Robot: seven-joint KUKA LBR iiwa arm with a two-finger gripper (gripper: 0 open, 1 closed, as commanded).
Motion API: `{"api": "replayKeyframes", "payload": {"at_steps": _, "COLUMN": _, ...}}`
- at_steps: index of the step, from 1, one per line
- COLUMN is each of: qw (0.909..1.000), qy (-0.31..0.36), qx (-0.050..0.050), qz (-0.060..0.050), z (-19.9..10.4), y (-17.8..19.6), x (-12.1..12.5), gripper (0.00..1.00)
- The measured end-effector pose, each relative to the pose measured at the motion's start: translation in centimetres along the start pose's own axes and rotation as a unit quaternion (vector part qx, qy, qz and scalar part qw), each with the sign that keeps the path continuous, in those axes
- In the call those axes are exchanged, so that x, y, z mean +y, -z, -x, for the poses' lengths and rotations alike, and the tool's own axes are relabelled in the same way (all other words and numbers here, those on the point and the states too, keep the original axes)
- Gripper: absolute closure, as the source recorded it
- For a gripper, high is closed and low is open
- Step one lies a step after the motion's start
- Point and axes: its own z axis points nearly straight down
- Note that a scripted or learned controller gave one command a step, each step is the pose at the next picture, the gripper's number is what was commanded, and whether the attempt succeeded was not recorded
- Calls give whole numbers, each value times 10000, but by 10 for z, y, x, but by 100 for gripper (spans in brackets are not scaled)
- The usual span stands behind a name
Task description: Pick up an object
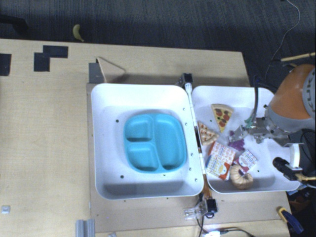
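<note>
The right bin (232, 91) holds several small things. A toy pizza slice (222, 115) lies near its back. A second flat slice (206, 133) rests against the divider. A colourful carton (220, 160), a smaller carton (248, 159) and a brown doughnut (241, 178) sit toward the front. A purple piece (237, 143) lies in the middle. My gripper (245, 129) reaches in from the right and hangs low just above and behind the purple piece. Nothing is visibly held.
The left bin (106, 132) holds a blue divided plate (155, 142). Black tape patches (49, 57) mark the bench at the top left. A small yellow thing (78, 32) lies on the dark floor beyond the bench.
</note>
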Motion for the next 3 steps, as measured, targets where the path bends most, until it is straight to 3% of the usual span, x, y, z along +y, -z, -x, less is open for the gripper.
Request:
{"api": "replayKeyframes", "payload": {"at_steps": 1, "qw": 10000, "qy": 10, "qx": -1, "qz": 17, "z": -1, "y": 11, "x": 2, "gripper": 100}}
{"api": "replayKeyframes", "payload": {"at_steps": 2, "qw": 10000, "qy": 9, "qx": 0, "qz": 16, "z": -1, "y": 11, "x": 2, "gripper": 0}}
{"api": "replayKeyframes", "payload": {"at_steps": 3, "qw": 10000, "qy": 21, "qx": 1, "qz": 33, "z": -1, "y": 21, "x": 3, "gripper": 100}}
